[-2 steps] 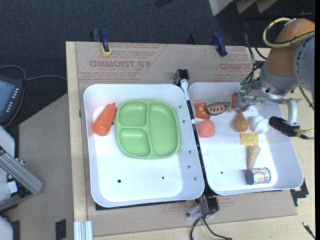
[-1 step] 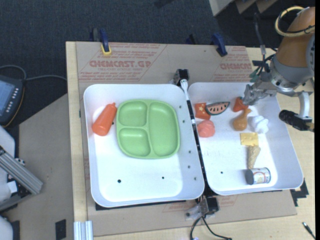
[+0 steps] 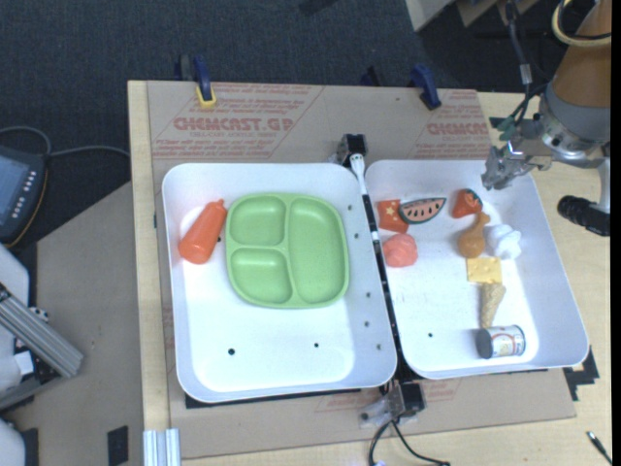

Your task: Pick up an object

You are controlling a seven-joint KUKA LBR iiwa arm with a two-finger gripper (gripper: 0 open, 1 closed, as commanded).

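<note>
Cardboard-topped bench (image 3: 291, 115) (blue clamps at back), dark carpet (image 3: 146, 27) around, end effector (image 3: 497, 175) grip unclear, above right bin (image 3: 553, 289).

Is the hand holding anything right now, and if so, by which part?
Nothing is held. The hand hovers above the right bin's far edge, near a small red toy.

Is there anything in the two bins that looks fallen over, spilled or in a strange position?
Nothing is spilled. The small silver can lies on its side near the front of the right white bin, and the orange bottle-shaped toy lies tilted beside the green divided plate. Otherwise nothing stands out.
</note>
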